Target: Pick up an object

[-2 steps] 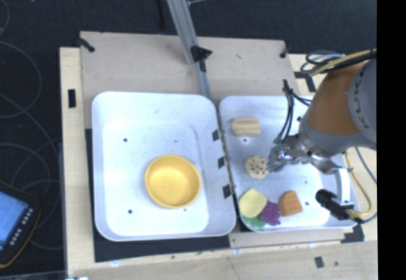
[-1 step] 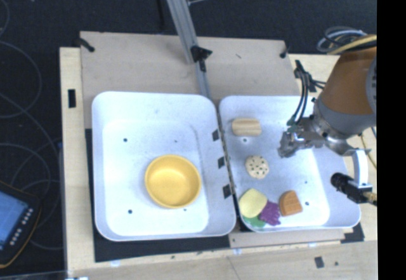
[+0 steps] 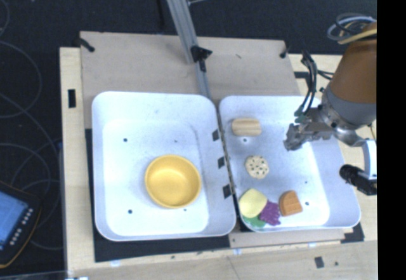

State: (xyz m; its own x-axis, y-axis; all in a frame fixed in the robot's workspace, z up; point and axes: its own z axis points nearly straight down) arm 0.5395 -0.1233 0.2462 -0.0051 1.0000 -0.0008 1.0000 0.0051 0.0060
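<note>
Looking down: you see two shallow white bins side by side on a pale wooden bench (image 3: pixel 73 145), with the arm (image 3: pixel 352 82) reaching in from the right.
Arm: its orange band sits above the grey wrist, over the right bin's far right part.
Gripper: the gripper (image 3: pixel 293 140) hangs over the upper right area of the right bin (image 3: pixel 317 209); you cannot tell from this view how the claw stands, and nothing is seen in it.
Left bin: the left bin (image 3: pixel 114 113) holds a yellow bowl (image 3: pixel 172 181), upright, lying toward its near middle.
Bread roll: a tan roll-shaped toy (image 3: pixel 246 127) lies near the right bin's far left corner, well left of the gripper.
Cookie: a pale round cookie with dark specks (image 3: pixel 257 166) lies below the roll, near the bin's middle.
Near edge cluster: you find a yellow-green rounded piece (image 3: pixel 252 202), a purple piece (image 3: pixel 271 213) touching it, and an orange-brown piece (image 3: pixel 290 203) just beside the purple one.
Pole: a grey metal pole (image 3: pixel 177 9) slants from the top of the view down to the gap between the bins.
Corner: a device with a blue screen (image 3: pixel 13 218) lies at the lower left, off the bench.
</note>
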